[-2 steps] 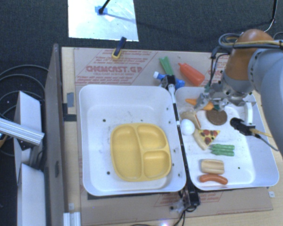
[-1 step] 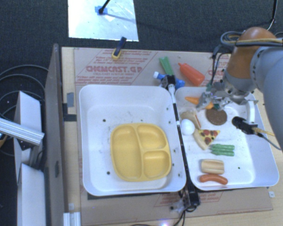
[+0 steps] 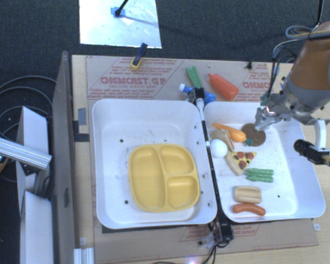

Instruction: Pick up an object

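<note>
1. Camera view from above has the gripper (image 3: 265, 116) low in the back of the right bin (image 3: 305, 186), right over a flat brown disc, maybe a toy cookie (image 3: 255, 136). Honestly we can't tell whether the claw is open or closed, or whether it has anything.
2. The toy carrot (image 3: 231, 132) lies just left of that disc, long axis running left-right with a slight tilt, thin tip toward the divider and fat orange end toward the gripper. Smooth plastic look.
3. Below it we see a white egg (image 3: 218, 147), round and glossy, touching a tan piece we can't identify.
4. The pizza slice (image 3: 241, 161) is a wedge with red dots, and its point aims down-left.
5. Green beans (image 3: 259, 174) sit just beside it as a short bumpy bundle lying horizontal.
6. A bread roll (image 3: 247, 193) and a red sausage (image 3: 249, 208) both lie left-right near the front wall.
7. The left bin (image 3: 113, 147) holds a yellow divided plate (image 3: 164, 177), three compartments, rounded corners, matte plastic.
</note>
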Motion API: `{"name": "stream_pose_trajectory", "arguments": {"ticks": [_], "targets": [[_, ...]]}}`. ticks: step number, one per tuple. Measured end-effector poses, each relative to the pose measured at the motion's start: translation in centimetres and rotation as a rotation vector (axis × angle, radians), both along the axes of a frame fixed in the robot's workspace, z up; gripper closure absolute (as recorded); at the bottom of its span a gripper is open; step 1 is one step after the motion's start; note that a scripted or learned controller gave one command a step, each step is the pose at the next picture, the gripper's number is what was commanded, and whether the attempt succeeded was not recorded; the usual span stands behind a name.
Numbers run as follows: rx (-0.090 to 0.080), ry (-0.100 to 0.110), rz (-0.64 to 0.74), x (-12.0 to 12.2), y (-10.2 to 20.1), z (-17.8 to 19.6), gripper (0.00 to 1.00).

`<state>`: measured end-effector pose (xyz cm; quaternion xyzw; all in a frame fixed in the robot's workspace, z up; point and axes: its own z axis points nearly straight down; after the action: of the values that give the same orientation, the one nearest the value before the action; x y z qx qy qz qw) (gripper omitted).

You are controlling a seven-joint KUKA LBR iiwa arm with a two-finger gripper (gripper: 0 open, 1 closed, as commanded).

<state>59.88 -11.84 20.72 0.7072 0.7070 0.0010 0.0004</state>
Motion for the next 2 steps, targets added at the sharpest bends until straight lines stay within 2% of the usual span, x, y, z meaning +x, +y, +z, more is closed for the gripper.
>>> {"name": "stream_pose_trajectory", "arguments": {"ticks": [1,2], "targets": [[-0.001,0.000,0.001,0.3,0.0,-0.4,0.00],[-0.004,-0.006,0.005,3.6,-1.4,-12.6,0.00]]}}
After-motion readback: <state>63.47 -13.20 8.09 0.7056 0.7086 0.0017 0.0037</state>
